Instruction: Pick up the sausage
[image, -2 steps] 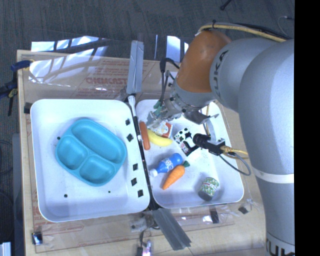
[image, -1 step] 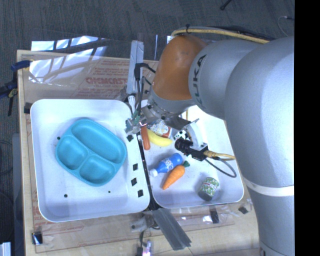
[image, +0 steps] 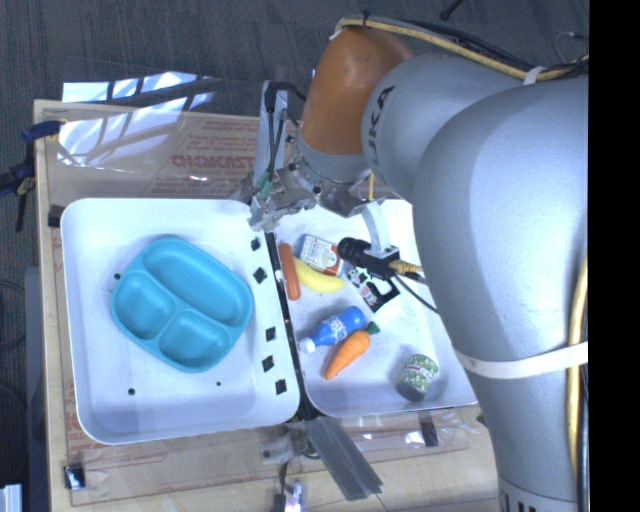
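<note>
Filling the right of the view, the grey arm (image: 500, 250) is the nearest element, its orange band (image: 345, 95) sitting above the wrist at top centre. Below the wrist, the gripper (image: 268, 205) hangs over the dividing wall between the two bins, at their far end; whether its fingers are apart or together cannot be told from this angle. Right bin (image: 445, 395): along its near edge lies a small green-patterned can (image: 418, 374); to its left an orange carrot (image: 346, 354) lies tilted, just beside a blue bottle with a white cap (image: 335, 329). Farther back, the sausage (image: 290, 271), reddish-orange and elongate, lies close against the bin's left wall, roughly parallel to it, just below the gripper and apart from it. A yellow banana (image: 320, 281) lies just right of the sausage, with a small red-and-white carton (image: 318, 253) behind it. A black fitting with a cable (image: 370, 262) extends from the arm over this bin. Left bin (image: 85, 400): a blue divided plate (image: 181, 303) with three compartments rests near its centre.
</note>
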